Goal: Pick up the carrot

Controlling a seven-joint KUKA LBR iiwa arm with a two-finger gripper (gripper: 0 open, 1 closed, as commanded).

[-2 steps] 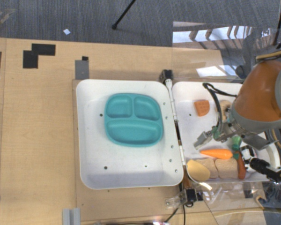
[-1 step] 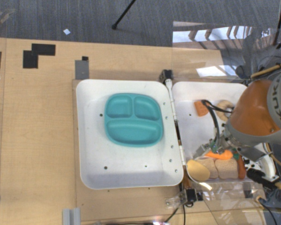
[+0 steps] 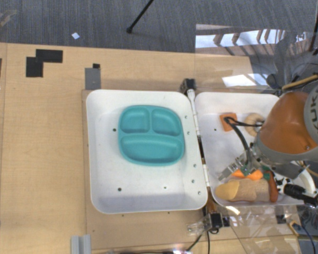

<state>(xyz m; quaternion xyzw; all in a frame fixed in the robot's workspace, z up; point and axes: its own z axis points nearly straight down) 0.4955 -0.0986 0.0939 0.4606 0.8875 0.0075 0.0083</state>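
While the grey and orange robot arm's gripper [image 3: 243, 168] hangs low in the right white bin [image 3: 212, 115], its fingers look partly open, holding nothing. The small orange carrot [image 3: 256, 175] lies just beside them, by a tan bread roll [image 3: 238, 190]. Next it should close on the carrot and lift.

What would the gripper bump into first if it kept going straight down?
Probably the carrot, the orange bit right under the gripper in the right bin. The bread roll lies just beside it, and depth is hard to judge from above.
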